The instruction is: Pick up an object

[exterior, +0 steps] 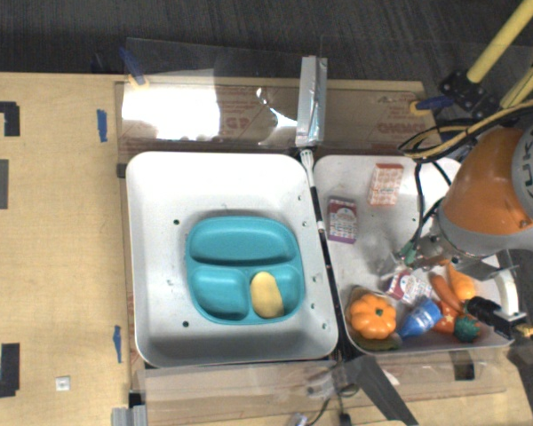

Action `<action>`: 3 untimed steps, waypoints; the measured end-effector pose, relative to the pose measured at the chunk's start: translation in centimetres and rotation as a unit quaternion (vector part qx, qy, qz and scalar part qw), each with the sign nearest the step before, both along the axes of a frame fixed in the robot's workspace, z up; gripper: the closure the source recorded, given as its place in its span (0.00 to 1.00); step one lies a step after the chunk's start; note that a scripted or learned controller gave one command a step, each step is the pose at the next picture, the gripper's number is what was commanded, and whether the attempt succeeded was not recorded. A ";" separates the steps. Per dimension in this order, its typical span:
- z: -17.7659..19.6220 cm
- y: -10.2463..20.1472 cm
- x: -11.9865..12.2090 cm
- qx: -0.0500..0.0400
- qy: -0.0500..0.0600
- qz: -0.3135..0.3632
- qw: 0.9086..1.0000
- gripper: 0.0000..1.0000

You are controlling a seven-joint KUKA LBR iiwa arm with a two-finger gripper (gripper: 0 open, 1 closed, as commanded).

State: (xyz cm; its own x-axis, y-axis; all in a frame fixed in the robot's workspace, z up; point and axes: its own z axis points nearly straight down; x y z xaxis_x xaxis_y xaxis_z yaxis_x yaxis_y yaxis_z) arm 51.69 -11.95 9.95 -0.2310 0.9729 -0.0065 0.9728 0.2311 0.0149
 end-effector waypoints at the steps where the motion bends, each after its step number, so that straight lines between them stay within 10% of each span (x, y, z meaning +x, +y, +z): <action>1: 10.3 3.9 3.8 0.002 0.003 -0.010 1.000 1.00; 2: 9.9 3.8 3.6 0.002 0.007 -0.011 1.000 0.00; 3: -1.0 -1.6 -2.0 0.001 0.005 0.018 1.000 0.00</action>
